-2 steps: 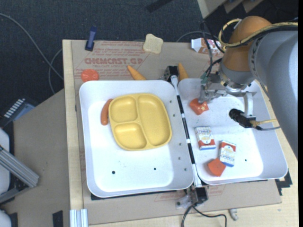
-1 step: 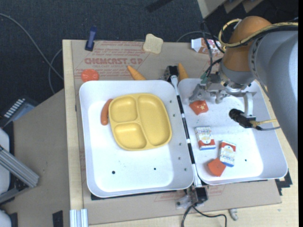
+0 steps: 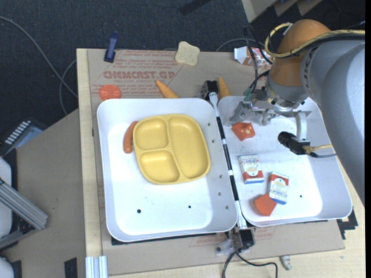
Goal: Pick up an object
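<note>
Gripper (image 3: 250, 112) low over far end of right bin (image 3: 324, 198), just above red block (image 3: 244, 131); claw state cannot tell (blurred metal). Pick not done judging by view, nothing seen lifted. Right bin count: two small cartons (image 3: 251, 169), two red pieces. Left bin (image 3: 116, 201): one yellow tray (image 3: 171, 148), one sausage (image 3: 128, 138)
</note>
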Controlling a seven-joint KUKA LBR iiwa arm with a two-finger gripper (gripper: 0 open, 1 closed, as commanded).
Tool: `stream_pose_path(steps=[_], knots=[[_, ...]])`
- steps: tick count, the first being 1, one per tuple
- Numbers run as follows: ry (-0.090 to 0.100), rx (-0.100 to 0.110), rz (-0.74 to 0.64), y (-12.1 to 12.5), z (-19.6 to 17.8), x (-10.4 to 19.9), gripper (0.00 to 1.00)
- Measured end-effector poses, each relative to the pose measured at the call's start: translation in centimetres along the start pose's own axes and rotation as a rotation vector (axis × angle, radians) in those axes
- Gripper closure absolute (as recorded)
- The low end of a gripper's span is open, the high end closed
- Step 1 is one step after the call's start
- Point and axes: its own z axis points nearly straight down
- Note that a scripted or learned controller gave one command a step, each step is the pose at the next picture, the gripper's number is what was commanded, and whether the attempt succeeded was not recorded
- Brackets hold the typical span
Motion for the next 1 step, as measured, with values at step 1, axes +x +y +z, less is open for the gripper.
stream_pose_path(steps=[1], knots=[[0.000, 0.003, 0.002, -0.91, -0.03, -0.70, 0.00]])
